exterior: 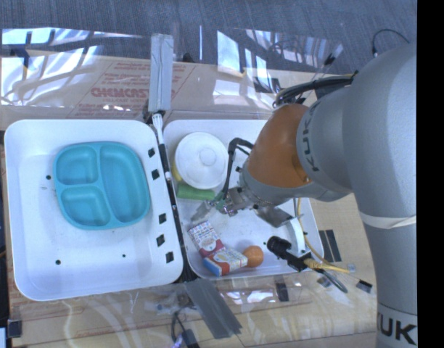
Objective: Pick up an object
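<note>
My gripper (210, 209) hangs low over the middle of the right bin (245, 125), reaching in from the right under the orange-banded wrist. It sits just below a green block (195, 191) and just above a small red-and-white packet (202, 233). A white round bowl (201, 159) lies at the bin's far left, with a yellow edge showing beside it. Near the front wall lie a red-and-white box (223, 262) and an orange ball (253, 255). The arm hides the right part of this bin.
The left bin (33, 267) holds a teal divided plate (101, 183) in its upper half. A black-clipped divider (164, 209) separates the two bins. Tape strips and cables lie on the bench in front.
</note>
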Robot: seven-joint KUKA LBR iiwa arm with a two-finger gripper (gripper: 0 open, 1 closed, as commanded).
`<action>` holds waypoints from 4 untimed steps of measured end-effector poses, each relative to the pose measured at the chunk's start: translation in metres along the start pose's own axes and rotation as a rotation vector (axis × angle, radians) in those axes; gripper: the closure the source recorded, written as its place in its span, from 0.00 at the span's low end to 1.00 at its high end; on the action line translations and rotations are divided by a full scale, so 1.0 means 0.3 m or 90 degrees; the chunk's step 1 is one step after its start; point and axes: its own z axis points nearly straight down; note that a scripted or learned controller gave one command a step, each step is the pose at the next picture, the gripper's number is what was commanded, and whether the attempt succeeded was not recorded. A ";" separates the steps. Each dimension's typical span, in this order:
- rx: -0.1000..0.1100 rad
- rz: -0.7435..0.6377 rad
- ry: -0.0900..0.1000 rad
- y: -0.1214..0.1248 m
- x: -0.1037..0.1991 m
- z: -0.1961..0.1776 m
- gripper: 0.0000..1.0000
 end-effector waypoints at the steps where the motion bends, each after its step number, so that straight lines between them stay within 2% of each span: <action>1: 0.004 -0.116 0.002 -0.150 0.058 0.009 0.00; 2: 0.002 -0.222 0.001 -0.166 -0.012 0.007 0.00; 3: 0.001 -0.224 0.000 -0.162 -0.013 -0.025 1.00; 4: 0.001 -0.185 -0.001 -0.018 0.108 -0.332 1.00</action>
